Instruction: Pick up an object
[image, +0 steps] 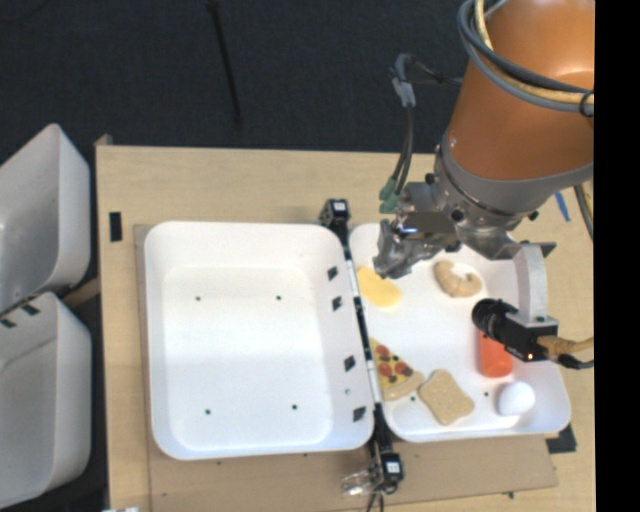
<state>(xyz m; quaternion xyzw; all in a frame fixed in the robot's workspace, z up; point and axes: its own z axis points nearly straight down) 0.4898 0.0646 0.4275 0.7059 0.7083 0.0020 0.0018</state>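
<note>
Your tool (392, 262) sits low over the right bin (545, 420); the yellow disc (380, 290) lies just at its 6 o'clock, possibly touching. Finger spread: cannot tell.

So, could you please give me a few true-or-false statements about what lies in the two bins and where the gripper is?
1. The gripper is over the right bin, by the yellow piece. True.
2. The pizza slice lies in the left bin. False: it lies in the right bin, near the divider.
3. The toast lies beside the pizza slice. True.
4. The white egg sits at the far left corner of the left bin. False: it sits in the right bin, near its front right corner.
5. The orange object is in the right bin. True.
</note>
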